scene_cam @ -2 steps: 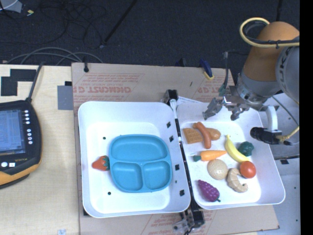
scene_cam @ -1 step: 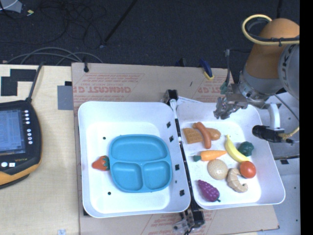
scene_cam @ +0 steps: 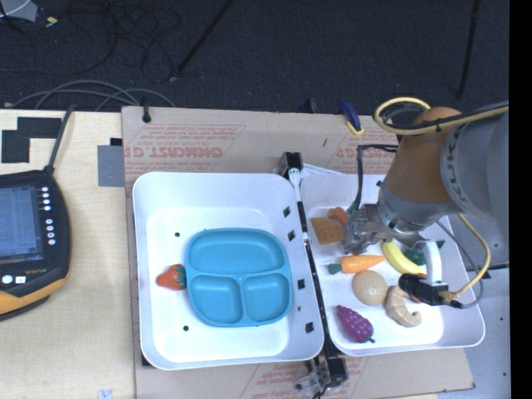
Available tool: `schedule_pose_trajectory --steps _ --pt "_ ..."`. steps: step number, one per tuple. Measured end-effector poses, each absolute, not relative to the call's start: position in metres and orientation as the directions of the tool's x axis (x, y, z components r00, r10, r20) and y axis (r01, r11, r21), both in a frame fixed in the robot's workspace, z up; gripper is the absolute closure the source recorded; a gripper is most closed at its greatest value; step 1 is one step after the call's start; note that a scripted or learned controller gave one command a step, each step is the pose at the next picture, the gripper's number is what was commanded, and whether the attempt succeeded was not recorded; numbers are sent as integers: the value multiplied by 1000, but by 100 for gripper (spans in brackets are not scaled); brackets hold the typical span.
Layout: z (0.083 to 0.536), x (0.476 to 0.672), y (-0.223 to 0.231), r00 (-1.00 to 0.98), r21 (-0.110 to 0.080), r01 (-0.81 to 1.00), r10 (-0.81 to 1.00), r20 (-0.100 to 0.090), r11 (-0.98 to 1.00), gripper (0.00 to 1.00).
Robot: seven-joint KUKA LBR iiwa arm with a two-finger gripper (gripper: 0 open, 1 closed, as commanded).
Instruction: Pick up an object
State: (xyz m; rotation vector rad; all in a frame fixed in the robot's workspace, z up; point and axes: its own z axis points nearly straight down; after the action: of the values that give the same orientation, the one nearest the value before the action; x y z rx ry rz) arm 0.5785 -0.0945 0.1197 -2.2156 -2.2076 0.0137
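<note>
Grey arm reaches over right white bin; pincer lowered near orange plastic carrot, finger state indeterminable.

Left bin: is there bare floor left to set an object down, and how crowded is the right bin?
Left bin: bare white strips border the blue tray at the far side and near edge; the strawberry sits left. Right bin is crowded around the gripper: carrot, banana, grapes.

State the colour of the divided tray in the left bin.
Light blue tray, seen clearly in the camera view.
</note>
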Motion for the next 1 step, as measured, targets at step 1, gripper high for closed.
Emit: schedule_pose_trajectory --steps 1 --pt "86 572 -110 0 -3 1000 1000 1 0 100"
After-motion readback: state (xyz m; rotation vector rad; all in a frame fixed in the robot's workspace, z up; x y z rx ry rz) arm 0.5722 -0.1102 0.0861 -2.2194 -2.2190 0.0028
